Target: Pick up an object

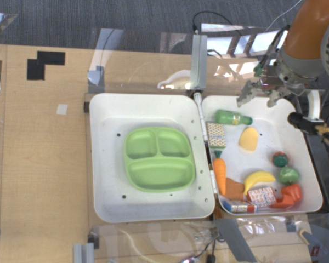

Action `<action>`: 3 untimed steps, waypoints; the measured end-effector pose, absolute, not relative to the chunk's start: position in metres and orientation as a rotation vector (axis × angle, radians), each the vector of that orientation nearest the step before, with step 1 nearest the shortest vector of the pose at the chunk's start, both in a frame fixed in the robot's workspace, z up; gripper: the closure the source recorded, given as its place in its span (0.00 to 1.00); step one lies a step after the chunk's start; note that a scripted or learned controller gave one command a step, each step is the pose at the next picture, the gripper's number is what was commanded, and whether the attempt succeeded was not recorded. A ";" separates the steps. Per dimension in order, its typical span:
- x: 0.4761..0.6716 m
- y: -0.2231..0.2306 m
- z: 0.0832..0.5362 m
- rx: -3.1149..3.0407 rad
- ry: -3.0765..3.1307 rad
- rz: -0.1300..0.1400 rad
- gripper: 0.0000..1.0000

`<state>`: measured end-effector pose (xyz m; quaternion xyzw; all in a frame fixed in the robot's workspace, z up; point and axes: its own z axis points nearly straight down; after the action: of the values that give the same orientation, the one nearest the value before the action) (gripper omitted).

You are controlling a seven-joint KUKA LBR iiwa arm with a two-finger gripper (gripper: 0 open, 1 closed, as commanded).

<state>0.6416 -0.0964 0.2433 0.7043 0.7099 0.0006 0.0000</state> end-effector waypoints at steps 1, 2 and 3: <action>0.606 -0.130 0.148 2.217 2.227 0.001 0.00; 0.608 -0.130 0.089 2.194 2.234 0.013 0.00; 0.611 -0.129 0.100 2.191 2.233 0.021 1.00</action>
<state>0.6113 -0.1288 0.0996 0.7004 0.7137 0.0068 0.0065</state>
